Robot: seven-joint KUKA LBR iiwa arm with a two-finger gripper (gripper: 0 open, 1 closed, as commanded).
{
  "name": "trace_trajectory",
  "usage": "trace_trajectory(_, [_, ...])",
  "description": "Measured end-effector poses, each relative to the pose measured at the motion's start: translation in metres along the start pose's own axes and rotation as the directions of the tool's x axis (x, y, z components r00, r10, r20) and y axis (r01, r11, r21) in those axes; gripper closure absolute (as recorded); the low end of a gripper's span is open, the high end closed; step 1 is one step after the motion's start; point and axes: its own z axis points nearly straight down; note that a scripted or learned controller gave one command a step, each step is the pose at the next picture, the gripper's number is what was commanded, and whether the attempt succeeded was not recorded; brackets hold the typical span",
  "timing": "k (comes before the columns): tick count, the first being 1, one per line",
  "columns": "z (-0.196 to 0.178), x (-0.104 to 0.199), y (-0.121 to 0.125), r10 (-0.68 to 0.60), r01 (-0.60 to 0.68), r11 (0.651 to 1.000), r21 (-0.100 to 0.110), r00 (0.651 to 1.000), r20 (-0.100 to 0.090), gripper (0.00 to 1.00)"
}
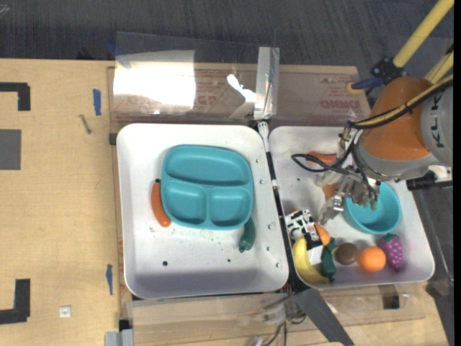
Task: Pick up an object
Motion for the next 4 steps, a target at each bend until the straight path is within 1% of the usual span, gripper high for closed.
trace_trajectory(1, [0.000,0.007,-0.018,0.076,-0.076,0.997,0.000,0.997,0.000,0.00])
trace_trajectory(2, [-0.001,0.058,-0.010,0.096,-0.096,0.995,0.003,0.995,-0.001,0.00])
trace_trajectory(3, [0.000,-0.011,-0.024,0.152,-0.152,0.988,0.002,0.988,0.001,0.00])
trace_trajectory(4, [-0.001,0.034,-0.007,0.242,-0.242,0.970,0.002,0.970,-0.001,0.00])
